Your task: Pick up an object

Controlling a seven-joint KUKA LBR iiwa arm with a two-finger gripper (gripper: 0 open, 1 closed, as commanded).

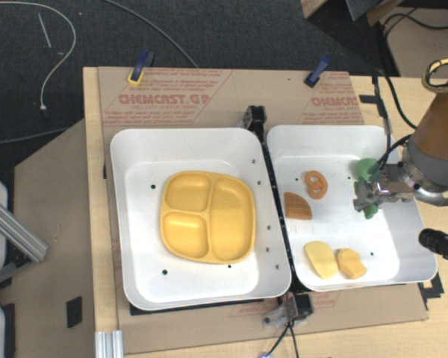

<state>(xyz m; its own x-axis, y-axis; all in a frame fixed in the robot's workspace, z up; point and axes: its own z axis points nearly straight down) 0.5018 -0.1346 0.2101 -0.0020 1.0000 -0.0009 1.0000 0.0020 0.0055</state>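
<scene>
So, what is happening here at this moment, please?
A robot arm reaches in from the right over the right bin. Its end effector is low beside a green object near the bin's right side; whether it holds that object cannot be told. A pretzel-like piece, a brown wedge and two yellow pieces lie untouched. The left bin holds a yellow divided plate.

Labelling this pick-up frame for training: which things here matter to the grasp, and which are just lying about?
Job:
the tool
green object at the tool
right white bin

Lying about:
brown pretzel-shaped piece
brown wedge
two yellow lumps
yellow divided plate
left white bin
</scene>
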